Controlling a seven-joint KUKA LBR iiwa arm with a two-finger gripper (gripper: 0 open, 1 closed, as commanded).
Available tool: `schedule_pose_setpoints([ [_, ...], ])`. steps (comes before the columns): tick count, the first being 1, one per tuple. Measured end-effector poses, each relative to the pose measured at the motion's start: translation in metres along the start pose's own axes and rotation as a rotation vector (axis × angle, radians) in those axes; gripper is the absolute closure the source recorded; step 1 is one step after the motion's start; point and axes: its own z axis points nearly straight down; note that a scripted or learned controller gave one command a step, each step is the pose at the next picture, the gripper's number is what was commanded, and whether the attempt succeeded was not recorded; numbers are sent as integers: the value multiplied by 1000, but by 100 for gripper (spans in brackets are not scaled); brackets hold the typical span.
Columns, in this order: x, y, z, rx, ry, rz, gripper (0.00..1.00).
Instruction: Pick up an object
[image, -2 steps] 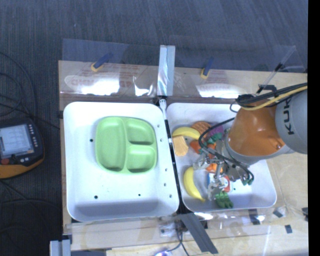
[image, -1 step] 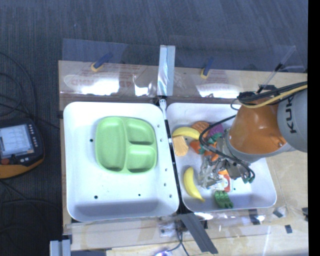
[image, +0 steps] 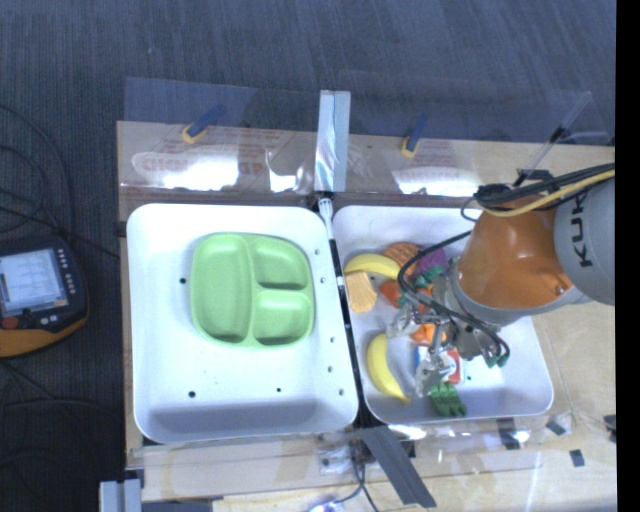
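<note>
Across the desk (image: 135, 165) sit two white bins side by side, so a pick from one has somewhere to go. The left bin (image: 160, 400) carries a green divided plate (image: 252, 288). The right bin (image: 520, 395) keeps the loose items crowded together: a banana (image: 381, 368) near the front, a second banana (image: 368, 265) further back, a green piece (image: 448, 402). Over this clutter the arm (image: 515, 262) hangs, its tool (image: 432, 362) down among them beside the front banana; whether it is spread or pinching, I cannot tell.
</note>
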Motion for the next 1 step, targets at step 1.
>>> schedule_pose_setpoints([
  [1, 20, -19, 8, -6, -7, -27, 0],
])
